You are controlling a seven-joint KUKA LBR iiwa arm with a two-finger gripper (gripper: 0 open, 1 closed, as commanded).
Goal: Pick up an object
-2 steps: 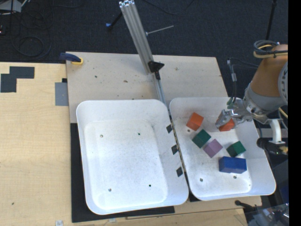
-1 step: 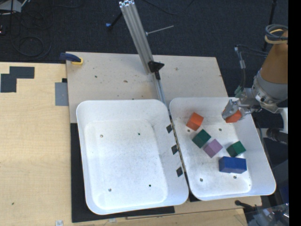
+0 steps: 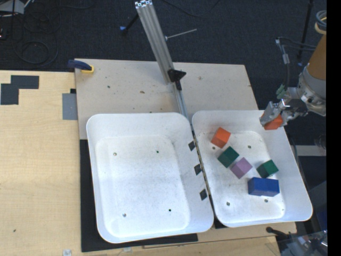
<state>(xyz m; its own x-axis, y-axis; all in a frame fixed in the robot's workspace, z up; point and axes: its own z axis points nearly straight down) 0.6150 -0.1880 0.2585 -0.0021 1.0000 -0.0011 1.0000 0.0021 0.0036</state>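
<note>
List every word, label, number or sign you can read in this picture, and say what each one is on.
There is no readable text.
The orange block, two green blocks, purple block and blue block in the right bin have plain faces.
The left bin bears only dark specks, not characters.
The gripper, with something red-orange at its tip, carries no legible marking.

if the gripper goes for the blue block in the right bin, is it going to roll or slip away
Probably not roll: the blue block looks boxy with flat faces and lies flat on the bin floor. It appears rigid, so it should keep its shape when squeezed. It is the largest piece there, so a push might slide it toward the green block nearby.
</note>
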